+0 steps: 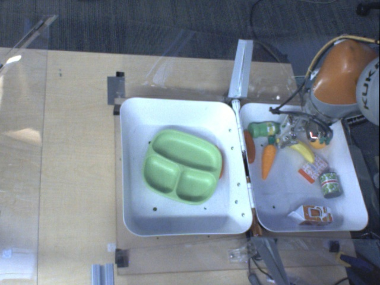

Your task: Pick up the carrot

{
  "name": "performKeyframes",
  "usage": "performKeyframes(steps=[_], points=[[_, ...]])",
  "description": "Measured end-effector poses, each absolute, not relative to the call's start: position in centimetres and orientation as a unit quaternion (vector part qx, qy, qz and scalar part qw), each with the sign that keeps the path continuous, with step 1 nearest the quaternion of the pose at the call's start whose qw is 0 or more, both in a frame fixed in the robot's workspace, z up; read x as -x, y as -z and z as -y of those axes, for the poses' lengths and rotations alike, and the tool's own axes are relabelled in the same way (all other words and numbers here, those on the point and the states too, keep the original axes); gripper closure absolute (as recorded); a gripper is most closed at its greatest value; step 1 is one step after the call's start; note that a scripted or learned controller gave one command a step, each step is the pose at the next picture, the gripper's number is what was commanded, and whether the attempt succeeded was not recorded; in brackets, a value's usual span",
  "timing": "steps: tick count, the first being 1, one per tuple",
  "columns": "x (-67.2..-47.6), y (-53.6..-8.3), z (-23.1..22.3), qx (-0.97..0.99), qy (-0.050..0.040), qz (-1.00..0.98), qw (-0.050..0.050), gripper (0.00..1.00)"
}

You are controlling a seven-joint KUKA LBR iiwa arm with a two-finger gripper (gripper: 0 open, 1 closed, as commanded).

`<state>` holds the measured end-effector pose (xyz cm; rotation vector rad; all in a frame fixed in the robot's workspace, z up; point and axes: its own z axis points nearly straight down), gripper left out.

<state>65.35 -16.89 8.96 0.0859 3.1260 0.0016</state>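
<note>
Your carrot (pixel 268 161) lies in the right bin (pixel 350 218), near that bin's left wall, with its green top pointing toward the far side and its orange tip toward you. Just beyond its top lies a green bottle (pixel 262 129) on its side, and a reddish sausage-shaped item (pixel 250 147) rests against the left wall beside it. The gripper (pixel 291 134) hangs over the far part of the same bin, a little to the right of the carrot's top and apart from it; you cannot tell from this angle how the fingers stand, and nothing is visibly between them. A yellow banana (pixel 303 152) lies just beside the gripper, with a small green can (pixel 330 184) and a flat red-and-white packet (pixel 310 172) nearer the bin's right side, and a brown packet (pixel 314 214) by the near wall. In the left bin (pixel 136 212) you have a green divided plate (pixel 182 166). Both bins sit on the pale wooden worktop (pixel 59 159).
</note>
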Motion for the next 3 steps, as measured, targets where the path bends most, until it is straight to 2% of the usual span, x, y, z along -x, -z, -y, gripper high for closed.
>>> performKeyframes(steps=[1,2,3], points=[[-63.1,-19.1,17.1,-0.193,-0.0004,-0.981,0.006,1.00],[-62.3,-9.7,20.1,-0.212,-0.0006,-0.977,0.006,1.00],[-65.2,-9.0,13.3,-0.171,-0.0015,-0.985,0.007,1.00]])
